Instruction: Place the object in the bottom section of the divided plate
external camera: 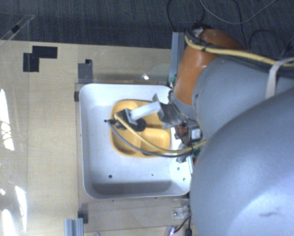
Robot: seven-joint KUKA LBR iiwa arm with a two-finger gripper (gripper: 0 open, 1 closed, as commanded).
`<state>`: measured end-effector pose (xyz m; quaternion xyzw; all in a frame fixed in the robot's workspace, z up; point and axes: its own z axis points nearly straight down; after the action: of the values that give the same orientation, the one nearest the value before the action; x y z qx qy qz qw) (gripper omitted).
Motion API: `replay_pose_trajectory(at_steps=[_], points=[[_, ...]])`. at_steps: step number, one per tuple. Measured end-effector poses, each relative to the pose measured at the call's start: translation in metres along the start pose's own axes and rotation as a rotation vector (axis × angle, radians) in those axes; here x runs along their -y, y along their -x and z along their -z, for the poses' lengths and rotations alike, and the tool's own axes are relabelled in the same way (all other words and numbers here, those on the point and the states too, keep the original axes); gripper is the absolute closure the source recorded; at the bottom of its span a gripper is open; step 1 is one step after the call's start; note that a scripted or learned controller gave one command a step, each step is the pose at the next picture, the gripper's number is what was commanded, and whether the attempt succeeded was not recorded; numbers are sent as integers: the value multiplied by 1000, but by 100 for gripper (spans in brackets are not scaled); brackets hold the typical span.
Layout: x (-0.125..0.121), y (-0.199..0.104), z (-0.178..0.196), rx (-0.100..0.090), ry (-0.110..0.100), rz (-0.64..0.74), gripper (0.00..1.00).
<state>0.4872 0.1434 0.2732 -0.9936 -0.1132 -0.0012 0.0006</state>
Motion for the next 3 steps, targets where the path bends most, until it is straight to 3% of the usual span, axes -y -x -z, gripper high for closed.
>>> replay_pose_trajectory(at_steps=[1,3], points=[[-24,-9,13,0,0,-25,0],[-24,-9,13,0,1,-25,0]])
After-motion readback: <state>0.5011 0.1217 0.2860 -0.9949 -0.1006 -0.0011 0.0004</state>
